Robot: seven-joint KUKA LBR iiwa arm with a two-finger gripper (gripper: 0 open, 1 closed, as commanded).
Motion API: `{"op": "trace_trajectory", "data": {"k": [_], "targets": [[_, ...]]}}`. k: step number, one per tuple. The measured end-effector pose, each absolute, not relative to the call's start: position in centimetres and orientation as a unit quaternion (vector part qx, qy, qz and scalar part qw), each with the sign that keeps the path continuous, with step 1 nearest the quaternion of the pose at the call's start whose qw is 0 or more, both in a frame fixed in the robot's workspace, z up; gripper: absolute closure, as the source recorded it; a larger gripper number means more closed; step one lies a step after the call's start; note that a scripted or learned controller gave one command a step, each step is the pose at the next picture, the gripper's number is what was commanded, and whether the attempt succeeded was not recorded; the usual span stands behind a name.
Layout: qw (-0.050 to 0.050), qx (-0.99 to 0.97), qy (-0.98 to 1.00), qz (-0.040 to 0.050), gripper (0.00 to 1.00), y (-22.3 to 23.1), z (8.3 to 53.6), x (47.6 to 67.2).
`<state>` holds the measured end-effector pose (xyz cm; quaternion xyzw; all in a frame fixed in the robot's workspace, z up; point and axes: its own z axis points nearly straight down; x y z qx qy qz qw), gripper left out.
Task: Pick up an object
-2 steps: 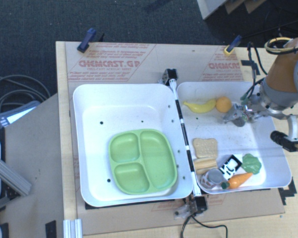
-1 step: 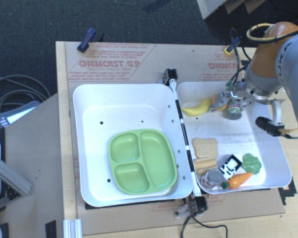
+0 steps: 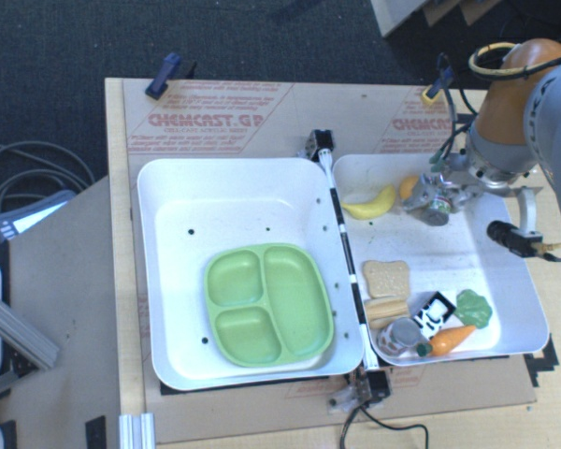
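Spanning dark carpet, the bench (image 3: 262, 110) bears two bins (image 3: 168, 213).

Both white bins (image 3: 234, 181) look like smooth, slightly glossy plastic. The green divided plate (image 3: 266, 302) at lower centre is matt plastic. The counter (image 3: 122, 251) is pale wood under printed protective film. The gripper (image 3: 432, 202) looks metallic grey.

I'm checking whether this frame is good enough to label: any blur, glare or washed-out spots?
Camera view: mostly sharp; the green plate and banana read crisply. The white bins' floors are bright, nearly washed out. The pincer looks soft and cluttered, details hard to resolve.
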<state>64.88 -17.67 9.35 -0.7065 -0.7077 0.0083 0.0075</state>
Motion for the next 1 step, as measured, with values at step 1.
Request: {"op": "trace_trajectory", "data": {"k": [1], "targets": [[-0.001,-0.706,-0.708,-0.0016,1.00,-7.54,18.58,63.90]]}}
